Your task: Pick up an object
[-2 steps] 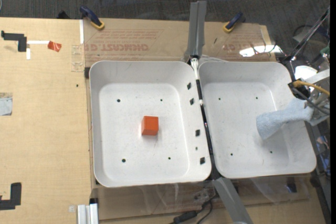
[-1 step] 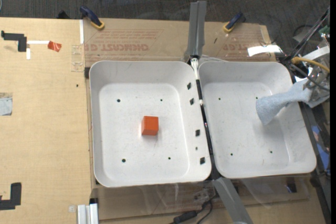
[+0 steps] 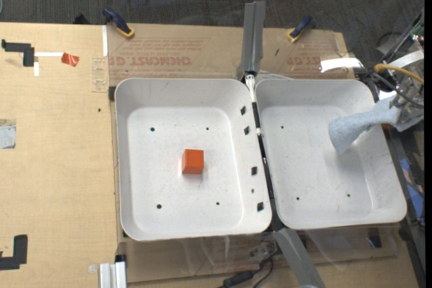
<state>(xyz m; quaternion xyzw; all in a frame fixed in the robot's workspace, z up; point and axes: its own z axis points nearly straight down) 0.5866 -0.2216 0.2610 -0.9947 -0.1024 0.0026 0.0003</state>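
The tabletop (image 3: 54, 145) is carrying two white bins side by side, and the step in hand, as I am judging it, is the approach, with nothing gripped yet. The left bin (image 3: 145, 179) is holding the only thing worth going for, while the right bin (image 3: 304, 172) is lying under the arm (image 3: 370, 118), which is reaching in from the right as a blurred grey shape. To do this step well, the arm is needing to travel leftward across the two meeting rims at a height that is clearing them. It should be descending only once it is standing squarely above the target, not slanting in from the side. The gripper (image 3: 339, 138) is hanging over the right bin's floor near its right half. It is touching nothing that I can make out and holding nothing. It is too smeared for me to tell whether it is set wide or narrow. It should be spread wider than the target before coming down. The cube (image 3: 193, 162), small and orange, is sitting flat near the middle of the left bin, well apart from every wall and well apart from the gripper. That open position is leaving room for a straight vertical drop, with the gripper closing across two opposite flat faces.
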